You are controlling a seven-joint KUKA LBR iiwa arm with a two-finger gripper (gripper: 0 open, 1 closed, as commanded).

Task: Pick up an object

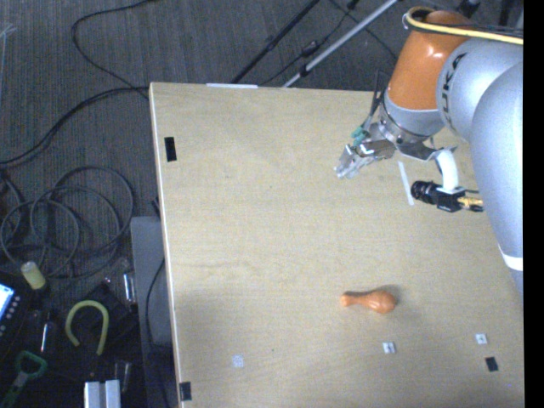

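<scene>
Orange pear-shaped object [371, 301] lies near edge of wooden board [255, 228], right of centre, untouched. Gripper [353, 161] hangs farther back, well apart from it, carrying nothing visible; finger state: cannot tell. Pick not begun: approach, descent, grasp, lift all remain.

only readable bit: dark vertical lettering on the grey arm [476, 100] by the orange band, looks like "kuka", partly cut off.
</scene>
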